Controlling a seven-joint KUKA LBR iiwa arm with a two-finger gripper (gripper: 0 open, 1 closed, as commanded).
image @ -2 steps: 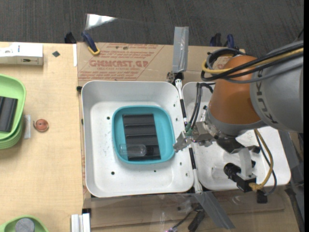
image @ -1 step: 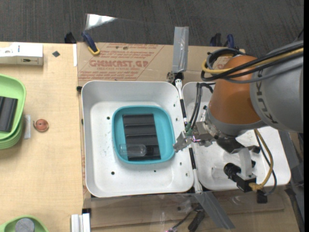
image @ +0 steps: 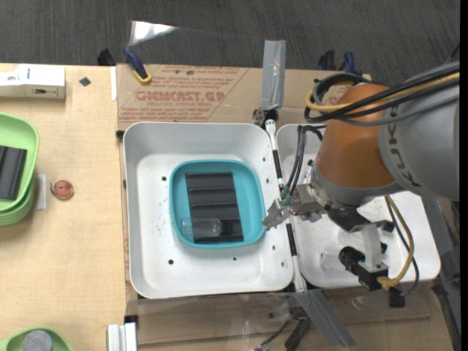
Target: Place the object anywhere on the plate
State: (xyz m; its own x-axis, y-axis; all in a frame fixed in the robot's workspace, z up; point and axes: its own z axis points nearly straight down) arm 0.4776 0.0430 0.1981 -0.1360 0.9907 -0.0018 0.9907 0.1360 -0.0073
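A clear plastic object (image: 202, 229) already lies on the teal plate (image: 252, 196), at its near-left corner in the left bin (image: 146, 218); placing looks done. Gripper (image: 278, 212) state: cannot tell

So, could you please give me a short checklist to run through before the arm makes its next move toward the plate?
1. Plate in the left bin: ok. The teal plate sits near the bin's middle.
2. Space on the plate: not ok. A black ridged block covers most of it, with a clear item at its front edge.
3. Object in the gripper: cannot tell. The gripper is at the divider between the bins, and nothing is clearly visible in it.
4. Path to the plate: ok. Only the bin wall lies between the gripper and the plate's right rim.
5. Cables: ok. The yellow and black cables hang over the right bin, away from the plate.
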